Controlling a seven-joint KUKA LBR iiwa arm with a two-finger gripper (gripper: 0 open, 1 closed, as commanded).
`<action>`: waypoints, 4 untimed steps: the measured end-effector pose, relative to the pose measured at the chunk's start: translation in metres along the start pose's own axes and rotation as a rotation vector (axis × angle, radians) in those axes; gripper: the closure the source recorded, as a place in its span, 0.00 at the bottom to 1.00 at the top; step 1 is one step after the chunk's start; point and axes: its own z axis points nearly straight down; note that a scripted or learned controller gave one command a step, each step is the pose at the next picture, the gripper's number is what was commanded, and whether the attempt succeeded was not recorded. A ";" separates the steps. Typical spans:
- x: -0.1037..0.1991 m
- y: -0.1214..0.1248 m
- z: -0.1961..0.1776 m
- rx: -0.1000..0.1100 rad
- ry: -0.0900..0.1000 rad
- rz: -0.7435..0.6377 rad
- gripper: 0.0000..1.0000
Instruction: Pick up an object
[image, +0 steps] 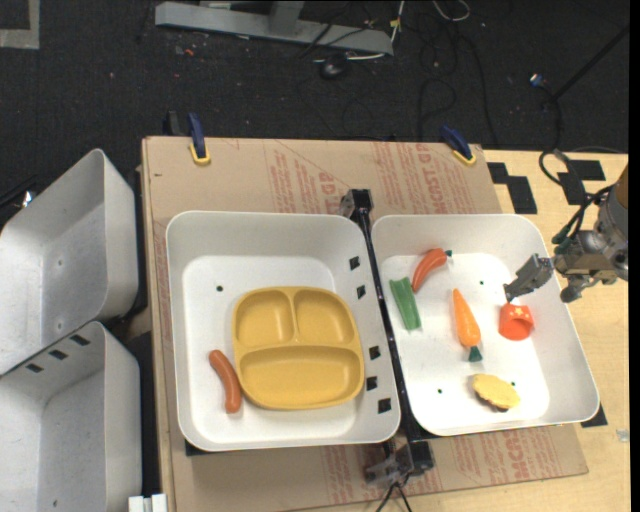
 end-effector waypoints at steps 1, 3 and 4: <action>0.000 0.002 -0.006 -0.011 -0.003 -0.003 0.00; -0.001 -0.003 0.102 -0.005 0.000 0.000 0.00; -0.009 -0.005 0.161 -0.005 0.000 0.000 0.00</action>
